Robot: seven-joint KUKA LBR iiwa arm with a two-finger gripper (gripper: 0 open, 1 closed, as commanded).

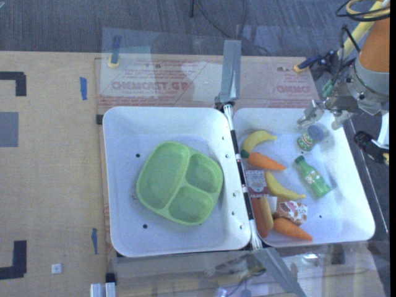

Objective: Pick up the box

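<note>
The box [255, 182] is small and flat with a red and white label. It lies in the right bin [352, 221] against the left wall, between an orange carrot [266, 161] and a hot dog toy [262, 214]. My gripper [322, 117] hangs over the bin's far right corner, well to the right of the box and beyond it. Its fingers are spread open with nothing between them. A small green can [307, 140] stands just below the gripper.
The right bin also holds two bananas [258, 139], a green bottle [312, 177], a second carrot [292, 229] and a red and white packet [293, 210]. A green divided plate [179, 182] sits in the left bin [124, 135]. Cables hang near the arm at top right.
</note>
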